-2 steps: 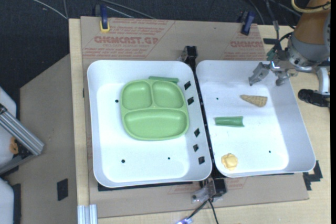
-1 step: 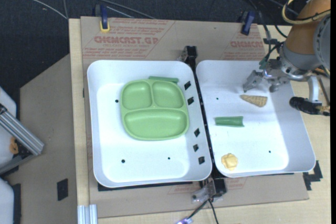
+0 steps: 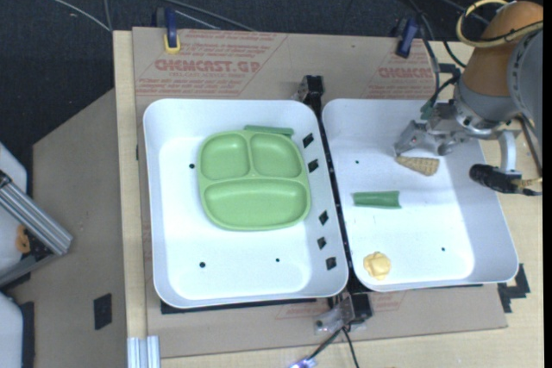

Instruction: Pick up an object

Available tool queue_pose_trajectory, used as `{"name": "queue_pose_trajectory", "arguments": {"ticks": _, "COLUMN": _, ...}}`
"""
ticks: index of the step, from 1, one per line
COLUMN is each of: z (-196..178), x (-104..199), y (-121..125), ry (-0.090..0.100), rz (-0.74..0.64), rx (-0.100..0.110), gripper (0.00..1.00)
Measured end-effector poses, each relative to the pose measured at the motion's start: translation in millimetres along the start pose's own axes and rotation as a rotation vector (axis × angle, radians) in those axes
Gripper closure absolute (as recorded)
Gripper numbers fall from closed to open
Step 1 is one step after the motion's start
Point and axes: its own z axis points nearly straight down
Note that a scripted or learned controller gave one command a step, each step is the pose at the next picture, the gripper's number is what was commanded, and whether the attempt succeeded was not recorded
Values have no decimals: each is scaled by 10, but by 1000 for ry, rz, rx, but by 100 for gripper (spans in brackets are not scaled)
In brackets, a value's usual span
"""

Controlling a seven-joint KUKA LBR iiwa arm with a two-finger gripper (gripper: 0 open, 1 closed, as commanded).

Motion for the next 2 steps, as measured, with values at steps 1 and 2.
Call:
{"name": "queue_pose_trajectory", "arguments": {"ticks": 1, "z": -129, "x": 0, "y": 13, "ry": -1, "rz": -1, "rx": -4, "gripper": 100}}
{"name": "queue_pose_trajectory", "arguments": {"ticks": 2, "z": -651, "x": 104, "y": 18, "ry": -2, "rz": 0, "rx": -8, "gripper": 100}}
